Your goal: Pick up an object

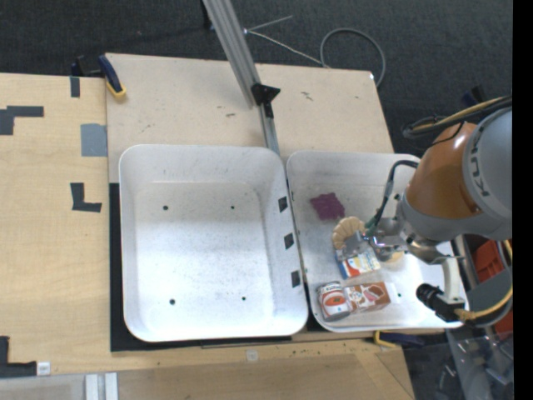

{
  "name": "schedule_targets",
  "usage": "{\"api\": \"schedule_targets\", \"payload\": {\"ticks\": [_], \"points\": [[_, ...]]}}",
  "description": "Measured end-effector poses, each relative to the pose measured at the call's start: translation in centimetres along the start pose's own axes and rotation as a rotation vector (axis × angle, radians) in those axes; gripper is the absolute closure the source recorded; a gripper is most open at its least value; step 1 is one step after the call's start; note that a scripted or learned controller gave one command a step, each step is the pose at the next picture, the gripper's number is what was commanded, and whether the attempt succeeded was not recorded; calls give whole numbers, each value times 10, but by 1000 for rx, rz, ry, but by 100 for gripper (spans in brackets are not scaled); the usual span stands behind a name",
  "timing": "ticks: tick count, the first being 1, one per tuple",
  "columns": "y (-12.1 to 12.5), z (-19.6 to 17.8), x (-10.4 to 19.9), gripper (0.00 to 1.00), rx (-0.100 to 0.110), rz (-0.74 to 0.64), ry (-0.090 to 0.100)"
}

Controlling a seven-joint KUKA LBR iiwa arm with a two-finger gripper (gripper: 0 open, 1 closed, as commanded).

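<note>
The right bin [350,169] holds several small objects. A purple piece [326,205] lies near its middle. A tan round object [346,231] sits below it, next to a white, blue and red packet [358,265]. A red and white box [356,297] lies near the bin's front rim. My gripper [372,244] is low in the bin, right at the tan object and the packet, and its tip blends with them. The grey arm with its orange band [441,182] reaches in from the right.
The left bin [200,240] stands beside the right one, sharing a central wall. A metal pole [237,48] slants across the top of the bench. A cable [354,52] loops on the dark floor behind.
</note>
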State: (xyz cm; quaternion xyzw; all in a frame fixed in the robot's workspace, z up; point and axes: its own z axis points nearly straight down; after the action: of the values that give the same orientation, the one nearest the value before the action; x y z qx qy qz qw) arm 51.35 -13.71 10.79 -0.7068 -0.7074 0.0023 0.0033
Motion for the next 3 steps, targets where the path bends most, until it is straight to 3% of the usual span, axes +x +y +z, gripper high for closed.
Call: {"api": "schedule_targets", "payload": {"ticks": [1, 3], "points": [[1, -12, 1, 100, -3, -1, 0], [9, -132, -3, 100, -13, -1, -3]]}}
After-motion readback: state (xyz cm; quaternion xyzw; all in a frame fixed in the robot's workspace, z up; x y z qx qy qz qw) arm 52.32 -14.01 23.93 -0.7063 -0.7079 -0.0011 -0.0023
